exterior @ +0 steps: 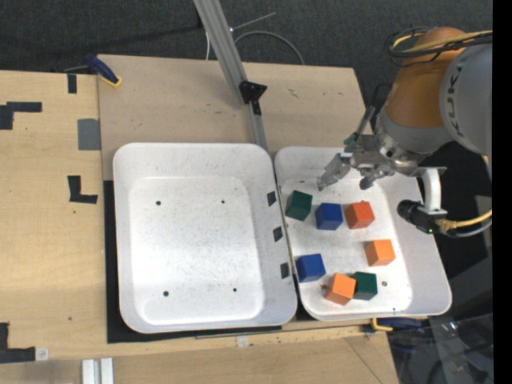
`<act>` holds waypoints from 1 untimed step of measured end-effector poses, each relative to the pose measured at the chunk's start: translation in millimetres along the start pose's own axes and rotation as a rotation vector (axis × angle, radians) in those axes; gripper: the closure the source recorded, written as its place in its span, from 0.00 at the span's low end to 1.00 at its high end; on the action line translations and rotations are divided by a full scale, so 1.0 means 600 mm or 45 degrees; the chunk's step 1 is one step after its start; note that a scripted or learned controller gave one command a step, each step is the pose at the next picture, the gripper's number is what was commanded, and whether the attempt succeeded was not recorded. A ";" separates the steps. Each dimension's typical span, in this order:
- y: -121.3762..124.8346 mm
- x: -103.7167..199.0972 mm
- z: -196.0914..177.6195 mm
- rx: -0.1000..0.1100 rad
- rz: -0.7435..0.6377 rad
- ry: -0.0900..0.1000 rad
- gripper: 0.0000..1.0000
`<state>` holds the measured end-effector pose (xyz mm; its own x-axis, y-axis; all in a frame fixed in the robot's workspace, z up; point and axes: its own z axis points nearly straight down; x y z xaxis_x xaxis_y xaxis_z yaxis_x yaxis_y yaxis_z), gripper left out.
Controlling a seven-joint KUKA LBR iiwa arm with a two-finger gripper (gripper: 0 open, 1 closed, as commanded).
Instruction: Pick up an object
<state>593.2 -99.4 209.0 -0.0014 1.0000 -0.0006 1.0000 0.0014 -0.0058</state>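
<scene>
Seven small cubes lie in the right-hand shallow white bin [424,286], none of them lifted. Along the bin's far half sits a row of three: a dark green cube [298,205] near the left wall, a blue cube [329,216] just beside it, and an orange-red cube [361,214] next to that, close to the blue one. Nearer the right wall, at mid-depth, rests a lighter orange cube [380,252]. Toward the near edge, a second blue cube [310,266] lies close to the left wall, and an orange cube [342,287] touches a second dark green cube [366,285] at its right.

The two-finger gripper [349,175] hovers over the far part of this bin, above and behind the blue and orange-red cubes. Its two fingers are spread apart, one finger [330,174] pointing toward the bin's left wall and the other toward the right, with nothing between them. The grey arm with its orange band [420,86] reaches in from the right, beyond the bin's far right corner.

The left-hand shallow white bin [128,166] sits just beside the right one, their walls meeting in the middle. Both rest on a pale wooden bench [160,94], and a slanted grey metal rail [220,30] crosses the bench's far edge toward the bins' junction.
</scene>
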 end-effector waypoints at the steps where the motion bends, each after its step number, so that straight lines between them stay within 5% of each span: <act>1: -0.013 0.009 0.102 0.003 0.000 0.001 0.00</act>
<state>585.0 -93.8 148.0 -0.0014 1.0000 0.0004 1.0000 0.0014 -0.0083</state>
